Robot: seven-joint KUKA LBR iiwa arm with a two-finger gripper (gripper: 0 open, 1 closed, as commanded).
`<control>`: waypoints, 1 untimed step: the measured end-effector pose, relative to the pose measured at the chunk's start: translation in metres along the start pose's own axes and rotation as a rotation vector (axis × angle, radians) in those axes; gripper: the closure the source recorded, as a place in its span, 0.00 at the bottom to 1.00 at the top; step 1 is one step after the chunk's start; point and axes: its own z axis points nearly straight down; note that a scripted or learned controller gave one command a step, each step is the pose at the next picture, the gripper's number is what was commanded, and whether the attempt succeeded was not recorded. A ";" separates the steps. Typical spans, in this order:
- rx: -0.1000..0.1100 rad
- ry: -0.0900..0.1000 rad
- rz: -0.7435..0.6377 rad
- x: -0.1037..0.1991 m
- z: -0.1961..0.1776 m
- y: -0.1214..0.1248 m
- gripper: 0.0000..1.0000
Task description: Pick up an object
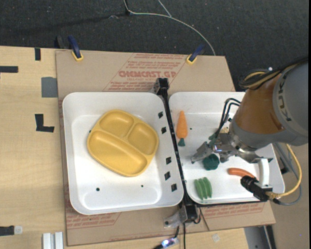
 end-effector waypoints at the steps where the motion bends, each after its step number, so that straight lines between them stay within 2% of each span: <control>1: -0.008 -0.002 0.000 0.000 0.052 0.000 0.00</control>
